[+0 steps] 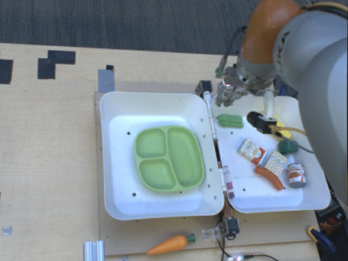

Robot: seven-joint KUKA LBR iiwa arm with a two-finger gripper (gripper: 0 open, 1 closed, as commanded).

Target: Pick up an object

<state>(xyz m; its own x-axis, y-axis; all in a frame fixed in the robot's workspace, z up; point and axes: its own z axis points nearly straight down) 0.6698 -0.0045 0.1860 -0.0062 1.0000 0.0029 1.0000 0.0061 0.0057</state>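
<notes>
Fingers: the gripper [225,98] sits in the upper right of the frame, over the back left corner of the right bin [312,200]; from this angle I cannot tell whether it is released or clenched, and nothing shows between its tips.
Nearest object: a green block [229,120] lies just below the gripper in the frame, flat on the bin floor, apart from the other things.
Long axis: the block runs left to right across the frame, tilted slightly.
Direction of the coming move: judged from here, a short drop down-frame would put the tips over the block, closing across its short side.
Other objects in the right bin: a small box [250,149], a sausage [269,178], a can [295,174], a dark green piece [288,145].
Left bin: a green divided tray [169,158] lies in the left bin [117,200].
Outside the bins: a carrot [171,244] lies on the bench at the lower edge.
</notes>
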